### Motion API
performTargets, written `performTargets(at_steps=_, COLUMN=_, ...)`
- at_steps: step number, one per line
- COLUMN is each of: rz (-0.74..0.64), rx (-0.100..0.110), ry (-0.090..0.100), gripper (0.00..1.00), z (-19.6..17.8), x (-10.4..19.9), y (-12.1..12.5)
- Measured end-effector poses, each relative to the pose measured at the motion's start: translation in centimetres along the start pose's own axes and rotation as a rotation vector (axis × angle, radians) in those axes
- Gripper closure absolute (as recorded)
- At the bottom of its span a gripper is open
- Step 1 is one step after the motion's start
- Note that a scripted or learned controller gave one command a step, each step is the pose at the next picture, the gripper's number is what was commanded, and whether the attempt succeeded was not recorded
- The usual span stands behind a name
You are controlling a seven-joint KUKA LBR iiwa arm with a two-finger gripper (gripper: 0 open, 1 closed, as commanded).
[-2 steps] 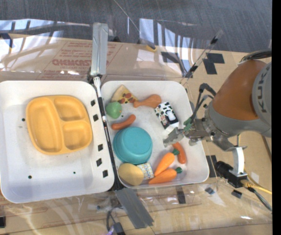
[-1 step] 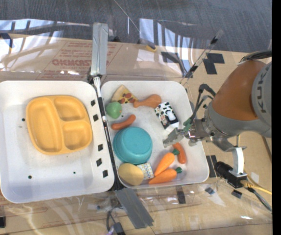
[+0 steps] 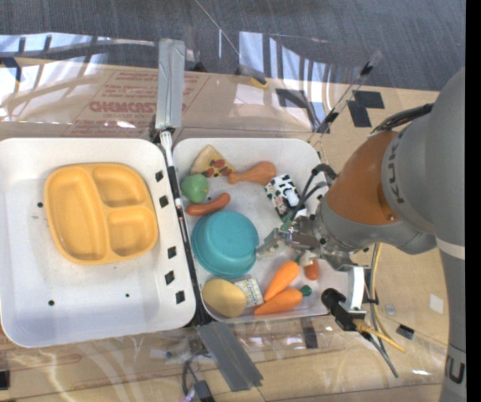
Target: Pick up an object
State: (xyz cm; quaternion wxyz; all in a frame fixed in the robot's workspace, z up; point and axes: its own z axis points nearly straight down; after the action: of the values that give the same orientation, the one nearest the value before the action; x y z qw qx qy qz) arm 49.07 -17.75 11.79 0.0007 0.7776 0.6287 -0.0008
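Two carrots just below the tool, its grip state impossible to tell.

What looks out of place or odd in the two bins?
The blue bowl lies upside down in the right bin, crowded by toy food. The yellow tray sits slightly askew in the left bin. Nothing looks spilled or damaged.
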Motion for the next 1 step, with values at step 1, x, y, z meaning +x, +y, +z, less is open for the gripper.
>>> performTargets(at_steps=1, rz=-0.025, rx=-0.014, ry=0.001, gripper=0.0, z=1.83, x=-1.11, y=-0.71)
